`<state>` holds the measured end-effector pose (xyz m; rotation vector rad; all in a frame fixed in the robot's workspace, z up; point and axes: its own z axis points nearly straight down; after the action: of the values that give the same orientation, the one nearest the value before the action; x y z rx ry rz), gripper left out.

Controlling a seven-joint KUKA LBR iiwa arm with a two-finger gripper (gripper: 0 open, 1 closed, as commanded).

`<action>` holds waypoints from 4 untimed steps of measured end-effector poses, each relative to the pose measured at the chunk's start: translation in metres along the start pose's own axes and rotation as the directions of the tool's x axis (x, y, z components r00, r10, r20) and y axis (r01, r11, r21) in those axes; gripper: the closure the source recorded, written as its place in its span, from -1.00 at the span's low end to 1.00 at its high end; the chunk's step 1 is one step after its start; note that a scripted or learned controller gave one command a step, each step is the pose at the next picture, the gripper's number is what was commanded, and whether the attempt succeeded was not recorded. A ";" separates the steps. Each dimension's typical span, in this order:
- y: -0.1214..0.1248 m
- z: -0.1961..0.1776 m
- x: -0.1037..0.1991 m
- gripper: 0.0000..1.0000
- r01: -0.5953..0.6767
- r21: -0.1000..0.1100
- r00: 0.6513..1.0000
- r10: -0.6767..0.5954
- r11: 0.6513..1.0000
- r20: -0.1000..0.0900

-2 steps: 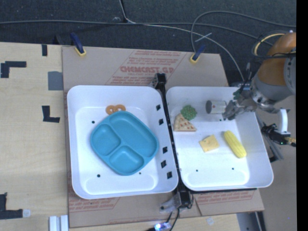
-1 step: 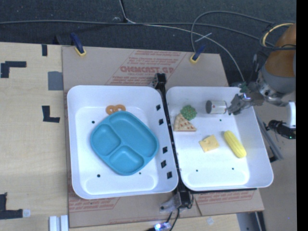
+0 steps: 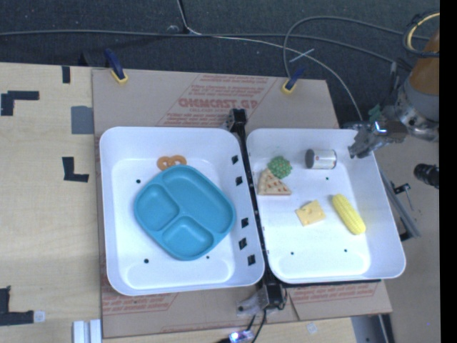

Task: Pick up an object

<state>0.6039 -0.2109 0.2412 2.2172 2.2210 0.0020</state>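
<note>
- Camera view has the grey arm's jaws (image 3: 362,143) sitting at the upper right rim of the right shallow white bin (image 3: 389,227), hovering at the edge rather than over any item.
- Nothing is between them, and honestly I can't tell whether they're open or closed, too small and blurry at that spot.
- My read: this is the approach step, nothing picked yet. Every candidate object lies loose on the bin floor.
- Closest candidate is the small silver metal can (image 3: 321,158), on its side just beside the jaws, toward the bin's top.
- Next move, I'd guess, calls for swinging inward over the can, lining up across its round body and dropping down. It could roll away if nudged off-centre.
- Count for the right bin, one of each: the can, a green broccoli-like toy (image 3: 280,166), a tan waffle-textured wedge (image 3: 273,184) touching the broccoli's lower side, a yellow cheese block (image 3: 310,213), and a yellow corn cob (image 3: 348,214) near the cheese.
- Left shallow white bin (image 3: 114,227): one blue three-compartment plastic tray (image 3: 184,211) in the middle, plus one small orange pretzel-shaped piece (image 3: 171,163) at the tray's top edge.
- Two bins total on the worktop (image 3: 43,213), side by side.
</note>
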 end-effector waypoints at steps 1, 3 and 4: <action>-0.006 -0.006 0.051 1.00 0.004 0.003 1.000 -0.004 1.000 -0.002; -0.013 0.019 0.153 1.00 0.004 0.006 1.000 -0.004 1.000 -0.002; -0.007 0.027 0.205 1.00 0.003 0.006 1.000 -0.003 1.000 -0.002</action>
<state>0.5965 -0.0057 0.2142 2.2175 2.2282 -0.0027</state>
